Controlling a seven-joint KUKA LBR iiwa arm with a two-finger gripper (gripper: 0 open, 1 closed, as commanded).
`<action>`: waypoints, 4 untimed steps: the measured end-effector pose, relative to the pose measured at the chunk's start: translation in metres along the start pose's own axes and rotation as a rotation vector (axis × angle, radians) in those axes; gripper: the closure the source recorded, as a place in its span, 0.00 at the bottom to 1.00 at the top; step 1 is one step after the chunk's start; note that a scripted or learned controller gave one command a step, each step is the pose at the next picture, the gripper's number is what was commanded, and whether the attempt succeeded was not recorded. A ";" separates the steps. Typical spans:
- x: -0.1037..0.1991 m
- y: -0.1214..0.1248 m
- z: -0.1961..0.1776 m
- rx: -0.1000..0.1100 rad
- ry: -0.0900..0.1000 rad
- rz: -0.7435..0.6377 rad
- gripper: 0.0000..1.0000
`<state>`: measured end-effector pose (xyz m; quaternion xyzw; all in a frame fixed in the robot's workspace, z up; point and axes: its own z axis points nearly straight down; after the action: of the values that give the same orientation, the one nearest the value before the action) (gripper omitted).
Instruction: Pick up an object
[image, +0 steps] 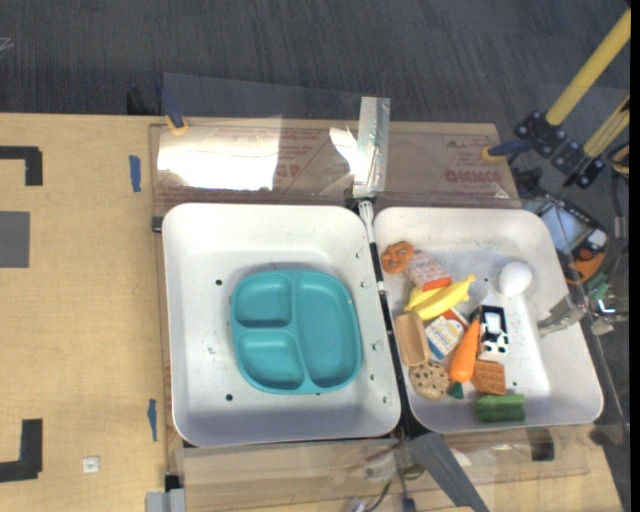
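Reddish mirrored lettering, unreadable, on clear panel (330, 155) behind white bins (190, 300).

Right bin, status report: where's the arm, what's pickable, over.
Gripper low at right bin's right edge, grip unclear. Toy foods piled left of it: yellow banana, orange carrot, white ball. Ball nearest. Teal divided tray in left bin.

Metallic silver arm part (565, 313), orange and teal bits at the right edge
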<state>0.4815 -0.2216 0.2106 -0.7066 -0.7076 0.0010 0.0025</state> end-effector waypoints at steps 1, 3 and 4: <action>0.038 0.003 0.093 -0.017 -0.005 -0.016 0.00; 0.101 0.117 0.116 -0.032 -0.012 -0.348 0.00; 0.092 0.081 0.117 -0.029 -0.007 -0.223 0.00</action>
<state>0.5618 -0.1295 0.0933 -0.6233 -0.7819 -0.0070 -0.0103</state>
